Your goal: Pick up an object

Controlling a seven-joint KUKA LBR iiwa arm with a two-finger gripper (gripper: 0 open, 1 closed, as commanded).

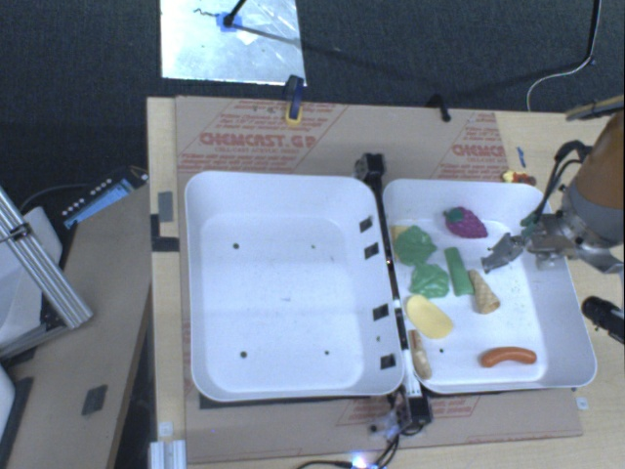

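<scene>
**Arm reaching over the right bin of toy food**

Nearest the camera, along the near edge of the right bin (576, 364), lay an orange sausage-shaped piece (508, 357), and to its left a slim tan piece (420, 355) rested against the divider between the bins. Just beyond them sat a pale yellow oval piece (430, 317). Farther in were two green leafy pieces (415, 245) (430, 280), a green stick (456, 271), and a tan cone-shaped piece (483, 292) just right of the stick. A purple grape-like piece (466, 223) lay toward the far side of the bin. The left bin (283, 281) sat beside it on the bench (244, 130).

From the right, the grey arm reached over the right bin. Its end effector (500, 253) hovered above the bin floor, just beyond the tan cone and right of the green stick. The fingers looked slightly parted, and nothing was visible between them. Whether the tips touched the bin could not be told.
</scene>
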